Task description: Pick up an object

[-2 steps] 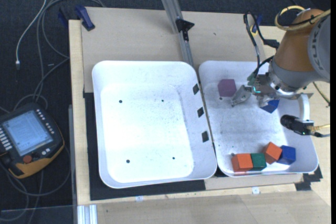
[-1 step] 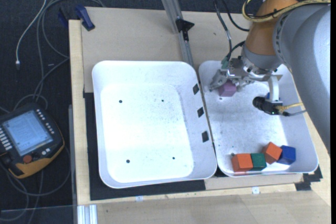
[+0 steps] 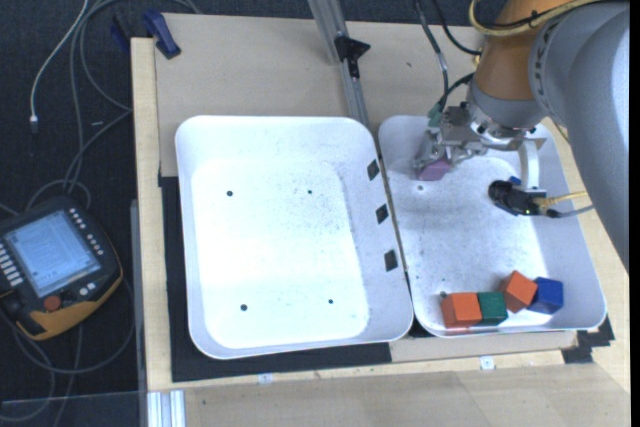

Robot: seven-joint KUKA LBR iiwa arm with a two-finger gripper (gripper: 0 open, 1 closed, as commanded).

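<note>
Jaws (image 3: 437,162) grip one pink block (image 3: 434,171); four blocks (image 3: 500,300) nearby.

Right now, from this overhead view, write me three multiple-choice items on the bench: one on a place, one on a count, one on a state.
1. Where do the loose blocks lie?
A. Near corner of the right bin
B. Middle of the left bin
C. On the bare bench top

2. How many blocks are in that cluster?
A. Two
B. Four
C. Seven

3. What is at the gripper?
A. A yellow ball hanging high above the bench
B. A green block in the left bin
C. A small pinkish object at its tip, low in the right bin

Answers:
1. A: the blocks sit against the near rim of the right bin.
2. B: two orange, one green and one blue show there.
3. C: the pinkish object shows at the gripper tip, near the bin's far end; whether it is gripped I cannot tell.
</note>
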